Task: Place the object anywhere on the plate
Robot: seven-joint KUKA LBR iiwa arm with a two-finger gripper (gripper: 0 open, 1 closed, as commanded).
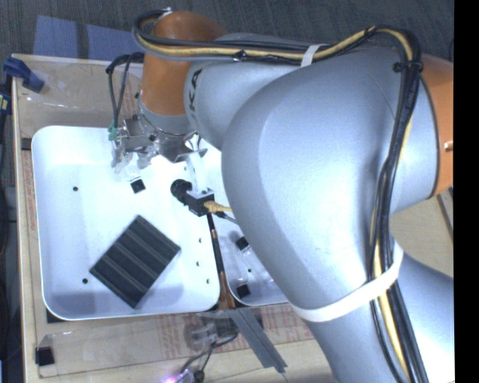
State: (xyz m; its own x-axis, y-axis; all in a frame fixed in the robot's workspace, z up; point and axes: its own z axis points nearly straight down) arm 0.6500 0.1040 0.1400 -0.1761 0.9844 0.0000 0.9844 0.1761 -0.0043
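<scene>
white bin (56, 214); dark grey ribbed plate (136, 260); small black object (137, 186); grey arm (319, 174), orange band (172, 58).

A single camera hangs above the bench (80, 94) and looks down at a slant, close enough that the grey arm (319, 190), reaching in from the right, bulks across most of the frame and sits nearer the lens than anything else. The left bin (48, 214) lies almost fully in sight, its corners and rim readable. The right bin (251, 294) shows as a sliver past the arm's lower edge. Dark carpeted floor (64, 6) runs along the top, beyond the bench's far edge, and the bench's near edge lies at the bottom.
</scene>
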